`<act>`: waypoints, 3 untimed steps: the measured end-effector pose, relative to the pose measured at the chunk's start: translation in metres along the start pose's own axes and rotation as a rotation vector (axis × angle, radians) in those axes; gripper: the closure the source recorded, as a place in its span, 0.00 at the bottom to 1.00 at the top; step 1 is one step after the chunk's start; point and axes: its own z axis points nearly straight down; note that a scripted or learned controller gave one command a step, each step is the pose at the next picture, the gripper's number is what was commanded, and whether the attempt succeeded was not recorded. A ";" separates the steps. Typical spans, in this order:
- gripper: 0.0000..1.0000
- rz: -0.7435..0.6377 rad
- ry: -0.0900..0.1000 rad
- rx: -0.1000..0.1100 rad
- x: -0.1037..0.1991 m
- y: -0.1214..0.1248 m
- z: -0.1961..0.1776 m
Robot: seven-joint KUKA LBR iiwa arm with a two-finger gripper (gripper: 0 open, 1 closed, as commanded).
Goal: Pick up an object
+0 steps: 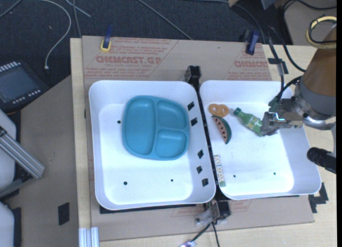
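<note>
- Step in hand, as I judge it: the grasp itself. The claw (269, 123) sits low in the right bin (278, 179), at the end of a green bottle (248, 120) that lies on its side on the bin floor.
- The claw touches or overlaps the bottle's wide end; whether the bottle is between its fingers, or how wide they stand, I cannot tell from this slanted view.
- Next move calls for a sure closing on the bottle's body, then a straight lift; a rounded, smooth body lying flat may roll or slip out of a two-finger pinch, so the grip should cross its narrow width.
- Just left of the bottle's neck lie a pretzel (217, 110), tan and looped, and below it a watermelon slice (224, 129), a curved wedge with a green rind and red flesh. Both are near enough to be nudged if the bottle gets dragged.
- The left bin (107, 187) holds a blue plate (155, 127), smooth, matt plastic with rounded corners and three compartments.
- Both bins are shallow, glossy white, with rounded rims, and they meet along a dark seam in the middle.
- The counter (80, 133) under them is a pale board with red print at the far edge.
- The arm (320, 80) is grey with an orange band above the wrist.
</note>
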 end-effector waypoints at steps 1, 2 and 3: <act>1.00 -0.003 0.004 0.009 0.051 -0.007 0.007; 1.00 -0.005 0.004 0.010 0.107 -0.010 0.019; 1.00 -0.003 0.002 0.006 0.157 0.005 0.032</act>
